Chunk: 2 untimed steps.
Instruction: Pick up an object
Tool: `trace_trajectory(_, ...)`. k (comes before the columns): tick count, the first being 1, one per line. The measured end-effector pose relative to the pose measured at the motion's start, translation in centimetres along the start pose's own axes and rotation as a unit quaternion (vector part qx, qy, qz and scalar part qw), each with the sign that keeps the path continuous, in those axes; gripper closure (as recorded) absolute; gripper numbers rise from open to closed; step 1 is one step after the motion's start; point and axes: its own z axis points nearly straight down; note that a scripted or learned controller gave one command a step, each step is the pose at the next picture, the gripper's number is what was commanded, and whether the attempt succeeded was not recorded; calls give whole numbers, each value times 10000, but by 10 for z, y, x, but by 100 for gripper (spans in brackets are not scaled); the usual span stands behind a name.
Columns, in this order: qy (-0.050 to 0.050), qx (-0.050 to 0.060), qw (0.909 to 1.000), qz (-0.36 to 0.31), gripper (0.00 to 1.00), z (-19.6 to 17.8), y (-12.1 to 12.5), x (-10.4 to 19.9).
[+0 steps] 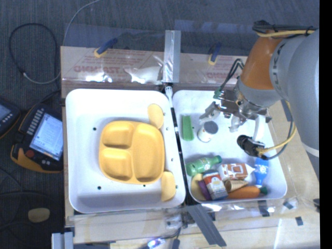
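Progress looks early: nothing lifted, as far as the view shows. Gripper (pixel 224 114) hangs over the upper part of the right bin (pixel 280 183), fingers spread apart with nothing between them. Likeliest target, judging by closeness, is the small grey-white round object (pixel 206 131) just below and slightly left of the fingertips, lying on the bin floor; too blurred to tell what it is, looks like a cap or small cup with a dark top. Green bar-shaped item (pixel 187 127) lies further left of the gripper, by the bin's left wall. Well below the gripper sits a crowded pile: green bottle (pixel 203 164), red-and-white box (pixel 234 171), orange carrot-like piece (pixel 244 193), blue bottle (pixel 260 172). Far left of the gripper, the left bin (pixel 83 191) holds a yellow divided tray (pixel 130 150). Still to do, by my read: descend onto an object, close on it, raise it clear.
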Motion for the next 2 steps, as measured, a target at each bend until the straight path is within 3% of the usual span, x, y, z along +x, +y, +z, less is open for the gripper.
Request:
trace_trajectory(1, -3, -4, 9999, -114, 0, 89, 38, -37)
trace_trajectory(2, 15, -87, 10000, -11, 0, 92, -18, -50)
